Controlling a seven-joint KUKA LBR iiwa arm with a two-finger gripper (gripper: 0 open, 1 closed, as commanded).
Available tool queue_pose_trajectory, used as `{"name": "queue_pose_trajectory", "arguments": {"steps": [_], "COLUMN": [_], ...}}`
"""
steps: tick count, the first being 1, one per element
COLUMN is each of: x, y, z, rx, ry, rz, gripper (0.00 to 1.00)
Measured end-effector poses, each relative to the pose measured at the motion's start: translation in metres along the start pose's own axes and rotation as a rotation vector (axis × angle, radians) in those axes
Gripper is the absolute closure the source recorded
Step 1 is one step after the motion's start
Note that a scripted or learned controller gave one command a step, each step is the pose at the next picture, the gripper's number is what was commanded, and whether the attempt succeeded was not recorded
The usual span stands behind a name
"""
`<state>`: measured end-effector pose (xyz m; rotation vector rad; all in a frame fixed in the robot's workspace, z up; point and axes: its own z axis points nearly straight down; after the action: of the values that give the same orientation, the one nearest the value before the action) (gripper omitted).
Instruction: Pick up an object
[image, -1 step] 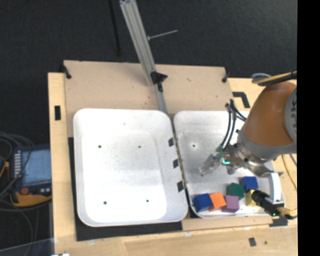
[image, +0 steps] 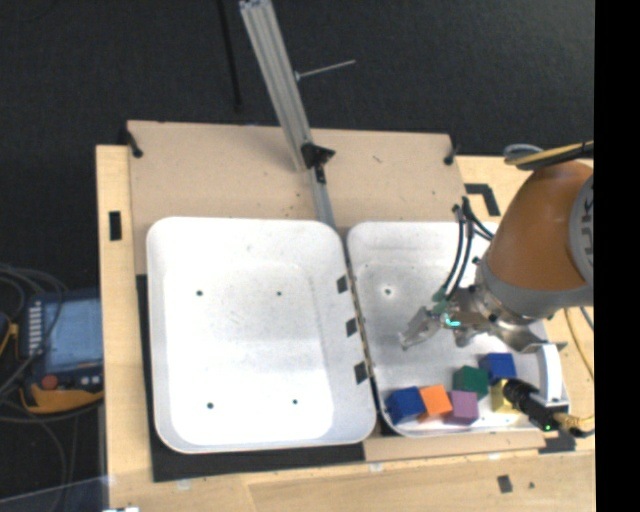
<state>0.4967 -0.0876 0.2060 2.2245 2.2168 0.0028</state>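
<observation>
The arm (image: 540, 235) reached in from the right, its orange band bulking over the right-hand bin (image: 400, 250), and the gripper (image: 425, 328) hung low over the middle of that bin, pointing toward the divider between the two trays. Whether the gripper was apart or together I could not tell from where I stood, and nothing showed clamped in it. The blocks lay bunched along the bin's near edge, apart from the gripper: a blue block (image: 405, 403) nearest the divider, an orange block (image: 436, 400) just beside it, a purple block (image: 464, 405) touching that, a green block (image: 471, 379) behind them, and another blue block (image: 497, 366) and a yellow piece (image: 500, 396) partly hidden under the wrist. The left-hand bin (image: 250, 330) sat alongside, on the wooden bench (image: 230, 170).
</observation>
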Motion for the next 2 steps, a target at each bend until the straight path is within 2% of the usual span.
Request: {"name": "queue_pose_trajectory", "arguments": {"steps": [2], "x": [-0.011], "y": [-0.008], "z": [0.106], "rx": [0.007], "ry": [-0.001], "rz": [-0.001], "gripper": [0.00]}}
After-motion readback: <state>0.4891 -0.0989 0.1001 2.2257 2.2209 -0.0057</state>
